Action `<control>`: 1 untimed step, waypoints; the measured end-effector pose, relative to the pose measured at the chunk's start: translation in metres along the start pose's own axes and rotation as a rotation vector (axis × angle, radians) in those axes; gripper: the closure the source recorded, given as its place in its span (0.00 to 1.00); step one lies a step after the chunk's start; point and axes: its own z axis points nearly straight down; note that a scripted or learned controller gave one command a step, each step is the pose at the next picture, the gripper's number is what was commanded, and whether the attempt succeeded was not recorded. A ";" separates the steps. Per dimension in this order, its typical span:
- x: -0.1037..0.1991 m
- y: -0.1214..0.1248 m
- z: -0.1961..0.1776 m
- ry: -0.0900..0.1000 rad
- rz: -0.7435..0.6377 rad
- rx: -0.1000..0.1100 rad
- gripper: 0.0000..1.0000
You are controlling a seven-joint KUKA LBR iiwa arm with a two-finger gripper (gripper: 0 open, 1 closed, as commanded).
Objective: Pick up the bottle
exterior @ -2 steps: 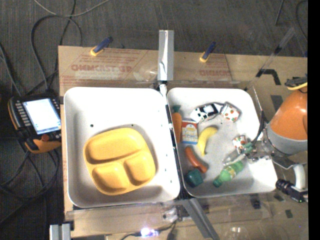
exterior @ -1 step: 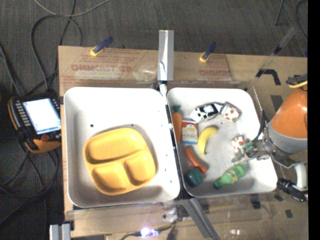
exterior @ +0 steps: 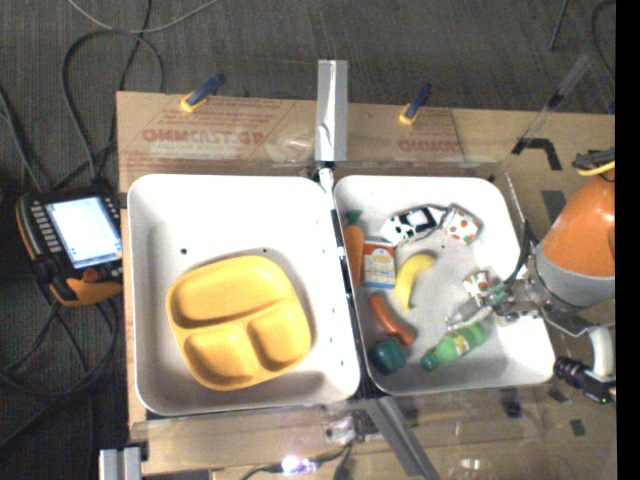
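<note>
The bottle (exterior: 455, 346) is green with a yellowish label. It lies on its side near the front of the right bin (exterior: 500, 193), cap pointing front-left. My gripper (exterior: 480, 306) reaches in from the right and hovers just above and behind the bottle's right end, low over the bin floor. Nothing is visibly held in it. The grey arm with its orange band (exterior: 585, 238) rises at the right edge.
The right bin also holds a green cup (exterior: 388, 354), a red sausage (exterior: 387, 316), a banana (exterior: 412, 276), a juice box (exterior: 378, 264), a carrot (exterior: 354, 244), a cow-print item (exterior: 415, 222) and a spotted item (exterior: 462, 228). A yellow divided tray (exterior: 240, 318) sits in the left bin.
</note>
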 end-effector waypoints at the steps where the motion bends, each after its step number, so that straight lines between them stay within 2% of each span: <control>1: 0.007 0.049 -0.104 -0.008 0.091 -0.004 0.00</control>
